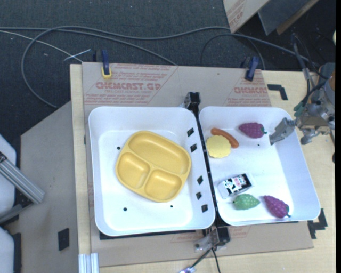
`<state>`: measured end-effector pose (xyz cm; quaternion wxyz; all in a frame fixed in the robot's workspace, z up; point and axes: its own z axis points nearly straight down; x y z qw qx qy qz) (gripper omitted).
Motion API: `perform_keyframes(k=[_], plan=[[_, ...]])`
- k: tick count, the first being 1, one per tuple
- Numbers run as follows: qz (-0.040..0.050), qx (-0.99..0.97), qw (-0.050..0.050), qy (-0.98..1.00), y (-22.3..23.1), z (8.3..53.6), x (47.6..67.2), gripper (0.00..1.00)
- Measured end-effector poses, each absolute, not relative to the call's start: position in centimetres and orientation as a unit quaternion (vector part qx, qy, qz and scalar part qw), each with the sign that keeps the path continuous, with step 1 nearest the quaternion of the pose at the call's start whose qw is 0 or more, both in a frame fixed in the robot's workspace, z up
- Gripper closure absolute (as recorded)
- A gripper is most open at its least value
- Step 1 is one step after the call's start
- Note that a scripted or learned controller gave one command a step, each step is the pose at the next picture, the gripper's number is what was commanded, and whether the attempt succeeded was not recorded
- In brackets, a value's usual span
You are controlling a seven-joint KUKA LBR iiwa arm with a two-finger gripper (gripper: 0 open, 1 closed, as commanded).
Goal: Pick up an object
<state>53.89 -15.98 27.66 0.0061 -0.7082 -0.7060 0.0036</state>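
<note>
Nearest me, the dark purple plastic grape bunch (276,206) lies apart, so I'd centre the gripper (294,131) (fingers apparently spread) over it.

dark grey carpet floor (48,21) behind bench. thin grey cables (37,40) loop across it. light wood bench top (80,176) with brown cardboard sheet (138,80) held by blue clamps (106,64). cardboard box (250,10) at top. metal rail (18,178) at left.

My one fixed camera: mounted above the pale wooden bench (160,256), looking down at a slant, far enough back to take in both shallow white plastic bins (101,160) side by side.
</note>
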Motion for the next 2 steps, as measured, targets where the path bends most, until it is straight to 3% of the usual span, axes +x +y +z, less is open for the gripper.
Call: perform_keyframes(k=[1,2], plan=[[0.0001,-0.707,0.001,-0.707,-15.9,28.3,54.1,0.0],[0.0015,-0.707,0.004,-0.707,-15.5,22.1,53.9,0.0]])
